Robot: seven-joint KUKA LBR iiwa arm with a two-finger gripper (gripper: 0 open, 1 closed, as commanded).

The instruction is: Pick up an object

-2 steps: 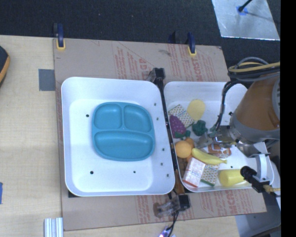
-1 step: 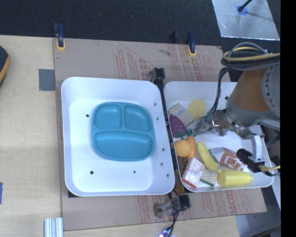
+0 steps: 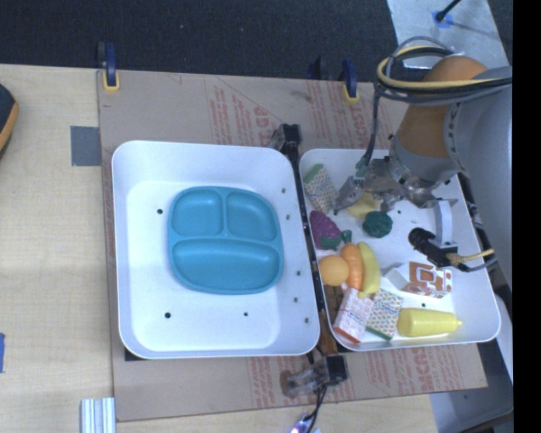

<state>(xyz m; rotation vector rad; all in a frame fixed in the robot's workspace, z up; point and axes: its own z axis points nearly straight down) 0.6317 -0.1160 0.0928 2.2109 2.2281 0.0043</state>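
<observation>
Camera view: hand point(image 3: 365, 197) low over dark green round object point(image 3: 377, 225).

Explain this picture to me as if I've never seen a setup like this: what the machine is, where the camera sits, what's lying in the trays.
The picture comes from one fixed camera above a bench, looking down at a slant. The big grey shape with an orange band at the right is a robot arm; a program drives it to pick things up. Its end effector, the grasping part, reaches down into the far end of the right bin. From this angle I cannot tell what it is doing there or whether it holds anything.

Two shallow white bins sit side by side. The left bin holds a blue divided plate. The right bin holds a jumble of small toy foods: a purple piece, a dark green one, an orange piece beside a yellow banana-like one, a yellow bottle and some small printed packets.
</observation>
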